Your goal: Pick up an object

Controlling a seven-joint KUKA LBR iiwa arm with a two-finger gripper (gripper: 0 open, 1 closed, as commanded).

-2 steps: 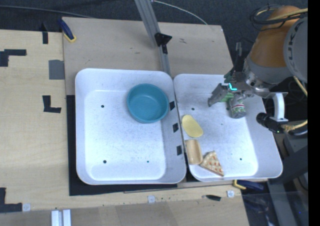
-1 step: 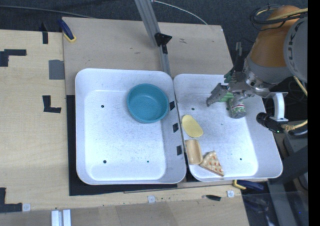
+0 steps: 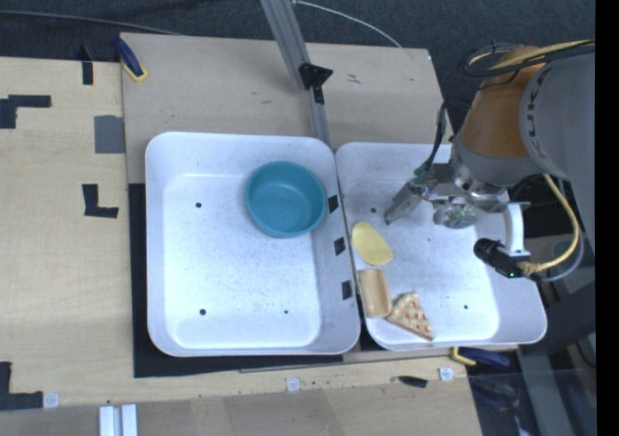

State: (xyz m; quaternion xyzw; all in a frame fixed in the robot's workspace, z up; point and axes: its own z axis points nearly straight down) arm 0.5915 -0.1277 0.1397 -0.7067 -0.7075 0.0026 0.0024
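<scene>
My gripper (image 3: pixel 426 214) hangs over the right bin (image 3: pixel 484 323), near its back middle. It is open and I see only the bin's white floor between its fingers. One dark finger (image 3: pixel 398 204) points down and left toward a yellow oval object (image 3: pixel 371 244) lying by the bin's left wall, a short gap away. In front of that object lie a tan bread-like piece (image 3: pixel 373 292) and a pizza-slice toy (image 3: pixel 411 316) near the front left corner. A blue bowl (image 3: pixel 285 198) sits upright in the left bin (image 3: pixel 193 318), at its back right.
A slanted metal pole (image 3: pixel 280 18) comes down from the back and ends between the two bins. The divider between the bins (image 3: pixel 342 241) carries small black clips. A black cable with a plug (image 3: pixel 498 256) hangs off the wrist over the right bin's right side.
</scene>
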